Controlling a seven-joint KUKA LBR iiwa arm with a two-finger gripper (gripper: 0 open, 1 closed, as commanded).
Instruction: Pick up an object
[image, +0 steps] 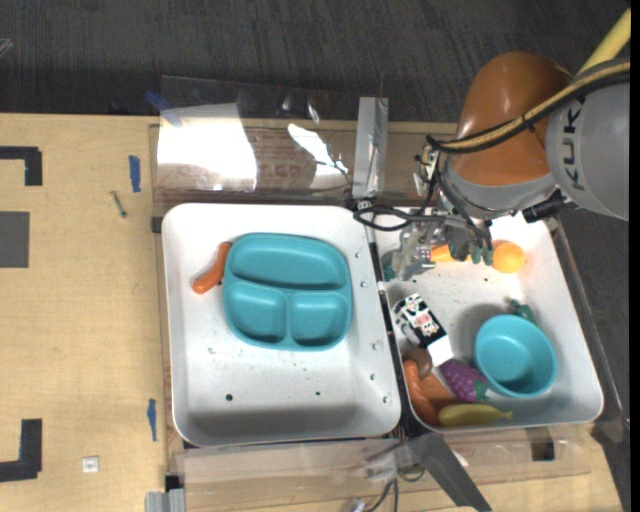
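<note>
Wooden surface (70, 330) carrying two white bins. My pincer (425, 250) hovering at right bin (575, 330) far-left corner, beside orange ball (508, 257); spread or pressed, cannot tell. Risking clipping bin wall, closing on nothing, ball rolling off.

We see even, bright overhead light. Strong glare whitens the clear plastic sheet (250, 150) beyond the left bin's (190, 330) far edge. Soft shadows gather at that bin's near corners. Details look slightly soft, the gripper (440, 245) blurred.
</note>
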